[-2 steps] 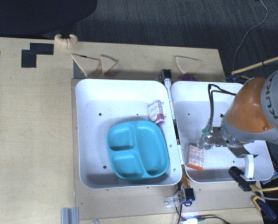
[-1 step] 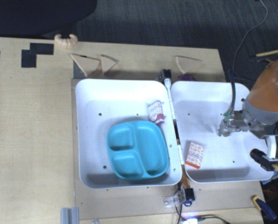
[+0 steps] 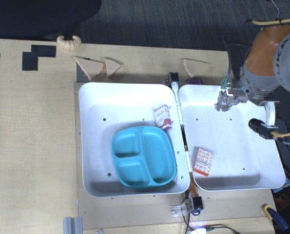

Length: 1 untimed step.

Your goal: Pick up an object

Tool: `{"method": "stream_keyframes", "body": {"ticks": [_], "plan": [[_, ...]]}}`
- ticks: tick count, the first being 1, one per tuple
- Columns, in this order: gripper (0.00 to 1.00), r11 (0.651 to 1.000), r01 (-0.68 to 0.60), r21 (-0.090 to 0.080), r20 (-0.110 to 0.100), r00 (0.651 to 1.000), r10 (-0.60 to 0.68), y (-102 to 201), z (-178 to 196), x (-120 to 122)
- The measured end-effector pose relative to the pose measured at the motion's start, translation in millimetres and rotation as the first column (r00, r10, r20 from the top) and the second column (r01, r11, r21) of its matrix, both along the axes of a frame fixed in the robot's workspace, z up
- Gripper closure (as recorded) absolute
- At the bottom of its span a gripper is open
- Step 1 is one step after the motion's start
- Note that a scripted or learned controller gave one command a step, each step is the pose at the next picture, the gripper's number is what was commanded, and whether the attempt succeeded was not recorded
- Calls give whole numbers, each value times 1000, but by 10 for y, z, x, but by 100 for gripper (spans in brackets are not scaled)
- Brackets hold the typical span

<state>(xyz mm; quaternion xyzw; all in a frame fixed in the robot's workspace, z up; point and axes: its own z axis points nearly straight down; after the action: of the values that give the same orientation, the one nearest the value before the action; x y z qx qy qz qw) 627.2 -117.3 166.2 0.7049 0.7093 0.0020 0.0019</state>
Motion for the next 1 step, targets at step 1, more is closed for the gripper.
{"method": "stream_keyframes", "body": {"ticks": [1], "plan": [[100, 1000, 1, 1, -5, 1000, -1, 590, 183, -1003]]}}
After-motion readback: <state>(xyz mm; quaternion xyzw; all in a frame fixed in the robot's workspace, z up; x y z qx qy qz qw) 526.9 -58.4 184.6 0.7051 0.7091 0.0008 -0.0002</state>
